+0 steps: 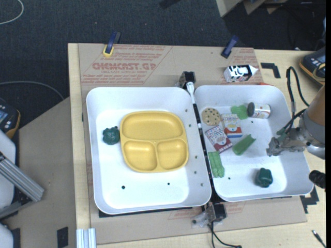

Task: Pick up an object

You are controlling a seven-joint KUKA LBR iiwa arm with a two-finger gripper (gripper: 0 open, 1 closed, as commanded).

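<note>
Gripper (274, 146) sits low over the right side of the right bin (289, 187), and whether it is released or clenched cannot be told from this view; nothing is visibly caught in it. Nearest to it lie a dark green pepper-like toy (264, 177) just below-left and a light green piece (243, 145) to its left, both apart from it. Farther left, the other bin (98, 154) carries a yellow divided tray (153, 140) with a small dark green toy (110, 135) beside it.

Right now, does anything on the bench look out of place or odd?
Yes: a small black-and-white carton lies on the board behind the right bin, outside both bins. A dark green toy sits alone in the left bin, beside the yellow tray rather than in it.
</note>
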